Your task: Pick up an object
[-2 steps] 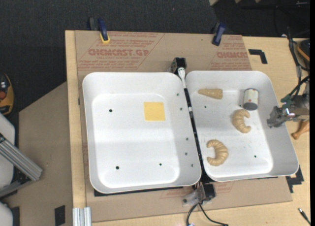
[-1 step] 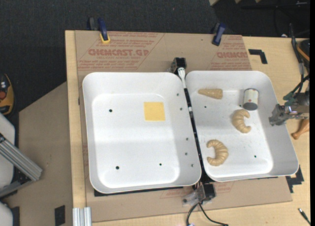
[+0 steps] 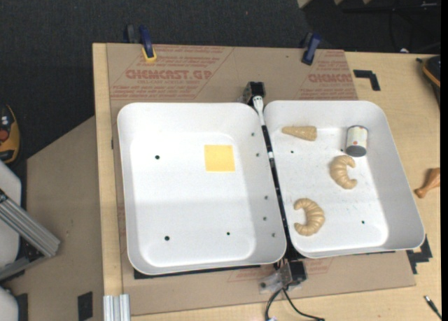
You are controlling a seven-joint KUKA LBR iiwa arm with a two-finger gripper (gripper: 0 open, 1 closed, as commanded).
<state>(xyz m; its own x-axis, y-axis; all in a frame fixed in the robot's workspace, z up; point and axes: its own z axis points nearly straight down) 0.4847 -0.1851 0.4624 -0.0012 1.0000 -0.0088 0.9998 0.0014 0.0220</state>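
On the tabletop (image 3: 175, 68), the left bin (image 3: 175, 208) holds one yellow square (image 3: 219, 158), lying flat near its middle and well away from every wall. It looks thin, so I judge it a poor first choice: little stands up to grip.

The right bin (image 3: 381, 204) offers better candidates. A cone (image 3: 299, 132) lies near the top left, close to the wall shared with the left bin. A croissant (image 3: 309, 216) sits low in the bin, apart from everything else, with room all round. A second croissant (image 3: 343, 171) lies just below a can (image 3: 356, 140), the two near each other but seemingly not touching.

The lone lower croissant looks the safest pick: come straight down over its thick middle and close across the narrow width, not along the curve. The can, on its side, may roll.

Whether the end effector is open or closed cannot be told here.
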